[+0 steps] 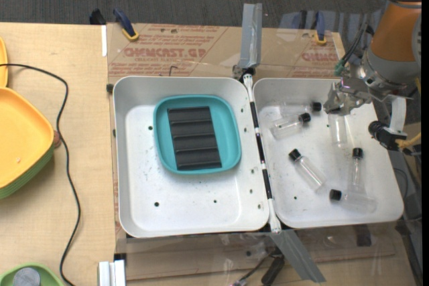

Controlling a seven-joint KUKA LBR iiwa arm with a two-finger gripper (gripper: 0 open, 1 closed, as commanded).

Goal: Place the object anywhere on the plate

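Note:
A teal square plate (198, 134) with a dark ribbed insert lies in the left white bin (134, 197). Several clear vials with black caps lie scattered in the right bin (385, 211): one (289, 124) near the upper left, one (308, 171) in the middle, one (354, 172) to the right, and one (350, 198) near the front. My gripper (339, 104) hangs over the right bin's upper right part, just above a clear vial (340, 132). I see nothing plainly held in it.
A metal divider clamp (250, 43) stands at the back between the bins. Yellow and green dishes (20, 144) and a black cable (67, 164) lie on the wooden bench to the left.

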